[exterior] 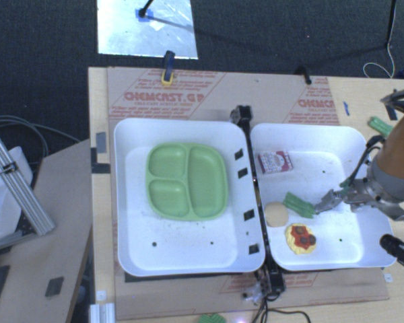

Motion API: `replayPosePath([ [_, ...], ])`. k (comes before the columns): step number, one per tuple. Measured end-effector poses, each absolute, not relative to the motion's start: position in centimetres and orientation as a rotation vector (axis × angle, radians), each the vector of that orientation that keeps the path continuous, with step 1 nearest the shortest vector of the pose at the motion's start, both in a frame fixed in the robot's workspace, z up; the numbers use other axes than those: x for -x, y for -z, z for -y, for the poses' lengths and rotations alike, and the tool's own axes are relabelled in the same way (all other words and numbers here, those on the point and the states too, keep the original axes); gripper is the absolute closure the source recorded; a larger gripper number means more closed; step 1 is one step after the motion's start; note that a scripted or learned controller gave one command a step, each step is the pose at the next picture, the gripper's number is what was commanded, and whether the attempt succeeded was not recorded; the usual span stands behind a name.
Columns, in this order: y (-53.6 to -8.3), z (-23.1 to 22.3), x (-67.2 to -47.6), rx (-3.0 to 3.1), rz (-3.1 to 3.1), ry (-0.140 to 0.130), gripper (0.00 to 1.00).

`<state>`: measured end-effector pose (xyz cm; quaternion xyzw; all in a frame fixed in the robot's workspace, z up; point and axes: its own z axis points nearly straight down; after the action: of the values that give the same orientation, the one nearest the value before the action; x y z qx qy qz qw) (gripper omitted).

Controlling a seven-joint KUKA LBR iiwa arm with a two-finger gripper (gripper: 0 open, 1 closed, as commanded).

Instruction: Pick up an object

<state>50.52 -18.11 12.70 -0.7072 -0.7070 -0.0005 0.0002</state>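
**One arm low over right bin**

Reaching in from the right, wrist slanted down into the right bin (350, 140), jaws (321, 204) at the green block (298, 204); open or closed, cannot tell. Beside the block: tan disc (277, 214), pizza toy (301, 238). Red-and-white packet (275, 161) farther back. Green divided plate (187, 182) in left bin (131, 247).
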Motion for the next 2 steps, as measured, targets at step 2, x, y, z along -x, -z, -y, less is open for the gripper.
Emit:
replayPosePath([
  [2,-13.1,17.2,-48.5,2.223,2.22,0.0,0.0],
])
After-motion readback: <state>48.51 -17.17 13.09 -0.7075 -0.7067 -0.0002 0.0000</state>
